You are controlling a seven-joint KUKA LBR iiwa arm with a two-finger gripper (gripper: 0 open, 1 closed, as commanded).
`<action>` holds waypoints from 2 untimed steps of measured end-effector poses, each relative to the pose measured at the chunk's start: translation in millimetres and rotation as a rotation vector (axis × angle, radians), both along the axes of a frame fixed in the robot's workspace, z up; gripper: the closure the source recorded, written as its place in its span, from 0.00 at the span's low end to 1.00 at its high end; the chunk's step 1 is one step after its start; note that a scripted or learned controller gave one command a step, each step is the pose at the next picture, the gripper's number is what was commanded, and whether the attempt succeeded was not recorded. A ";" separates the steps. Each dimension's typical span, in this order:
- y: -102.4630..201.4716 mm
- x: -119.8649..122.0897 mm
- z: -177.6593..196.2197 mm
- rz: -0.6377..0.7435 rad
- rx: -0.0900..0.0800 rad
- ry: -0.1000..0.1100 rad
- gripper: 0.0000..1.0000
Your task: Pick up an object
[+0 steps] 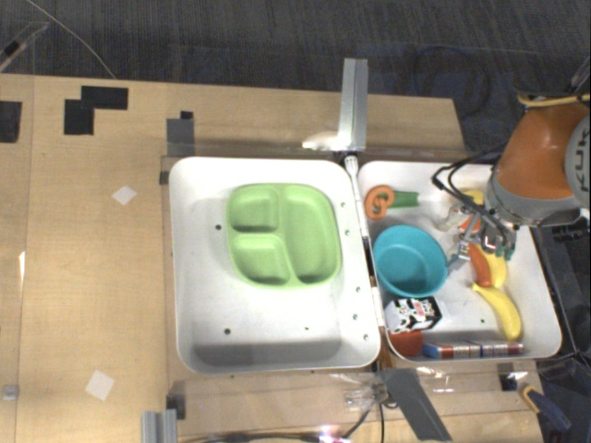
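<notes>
Camera view lets us count two bins: the left bin (194,247) holds one green tray (282,233); the right bin (545,321) holds one blue bowl (409,258), one banana (500,307) and one carrot (482,264). Our gripper (476,232) hovers at middle right above the carrot.

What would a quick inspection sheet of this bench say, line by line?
Surface: wooden bench with two white bins side by side.
Job's things: banana, blue bowl, orange toy, black-and-white piece, marker, all in the right bin.
Clutter: green divided plate in the left bin.
Gripper: gripper low over the right bin, beside the bowl.
Cables: black cables near the arm.
Surroundings: dark carpet.
</notes>
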State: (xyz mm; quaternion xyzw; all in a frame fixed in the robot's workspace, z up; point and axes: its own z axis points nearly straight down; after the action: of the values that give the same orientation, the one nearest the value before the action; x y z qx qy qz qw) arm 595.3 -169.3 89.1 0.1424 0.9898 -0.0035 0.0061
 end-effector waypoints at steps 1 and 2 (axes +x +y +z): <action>8.9 14.5 4.5 0.048 -0.022 -0.008 0.00; 11.7 -3.8 6.9 0.020 -0.030 -0.016 0.00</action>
State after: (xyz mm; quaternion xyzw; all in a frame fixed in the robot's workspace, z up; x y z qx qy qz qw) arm 591.6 -157.6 96.0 0.1326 0.9909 -0.0171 0.0161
